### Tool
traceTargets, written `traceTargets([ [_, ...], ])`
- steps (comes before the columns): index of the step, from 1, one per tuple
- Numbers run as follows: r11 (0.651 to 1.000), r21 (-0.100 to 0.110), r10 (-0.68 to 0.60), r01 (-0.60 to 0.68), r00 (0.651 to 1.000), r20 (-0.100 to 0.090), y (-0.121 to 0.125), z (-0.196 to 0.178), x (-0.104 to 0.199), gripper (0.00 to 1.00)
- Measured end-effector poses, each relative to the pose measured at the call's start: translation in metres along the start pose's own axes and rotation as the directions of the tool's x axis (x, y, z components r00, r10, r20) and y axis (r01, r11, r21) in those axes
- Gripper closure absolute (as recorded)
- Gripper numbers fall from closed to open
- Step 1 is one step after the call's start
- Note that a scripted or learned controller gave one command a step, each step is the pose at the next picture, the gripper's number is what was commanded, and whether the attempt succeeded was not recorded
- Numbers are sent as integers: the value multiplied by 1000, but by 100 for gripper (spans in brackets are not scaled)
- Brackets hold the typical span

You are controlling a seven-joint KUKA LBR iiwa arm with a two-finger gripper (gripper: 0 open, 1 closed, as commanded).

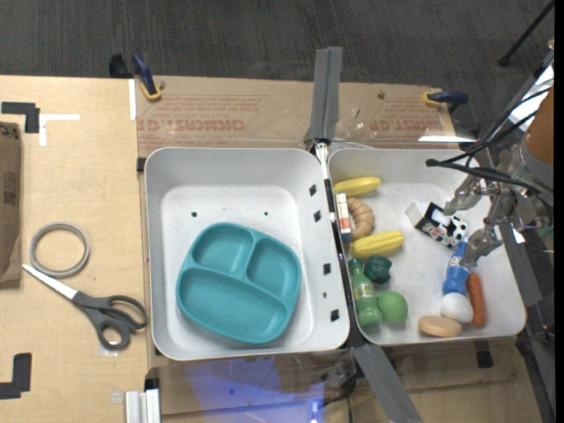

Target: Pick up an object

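**Small toys under the pincer**

You have the pincer (474, 236) over the right bin (414, 176); whether it is spread or closed you cannot tell. Just below it lies the blue toy (455, 278), probably light, hard, slick: take its middle. Beyond, left, the yellow bananas (357, 185).

The arm (542, 139) is cut off by the right edge above the right bin (401, 170), and the gripper (476, 247) fingers there are too small to read.
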State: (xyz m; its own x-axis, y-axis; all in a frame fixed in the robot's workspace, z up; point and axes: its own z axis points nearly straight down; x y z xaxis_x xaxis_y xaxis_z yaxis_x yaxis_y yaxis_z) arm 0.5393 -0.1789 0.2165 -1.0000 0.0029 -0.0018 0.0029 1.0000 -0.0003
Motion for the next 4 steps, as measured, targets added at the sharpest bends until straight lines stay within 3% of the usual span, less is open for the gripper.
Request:
traceTargets([
  [1,988,1,-156,156,988,2,-39,113,55,0],
  [2,996,-1,-88,88,996,0,-26,124,54,0],
  [3,993,0,-116,116,993,2,6,124,5,0],
  [4,1000,-1,19,-19,1000,0,-16,124,36,0],
])
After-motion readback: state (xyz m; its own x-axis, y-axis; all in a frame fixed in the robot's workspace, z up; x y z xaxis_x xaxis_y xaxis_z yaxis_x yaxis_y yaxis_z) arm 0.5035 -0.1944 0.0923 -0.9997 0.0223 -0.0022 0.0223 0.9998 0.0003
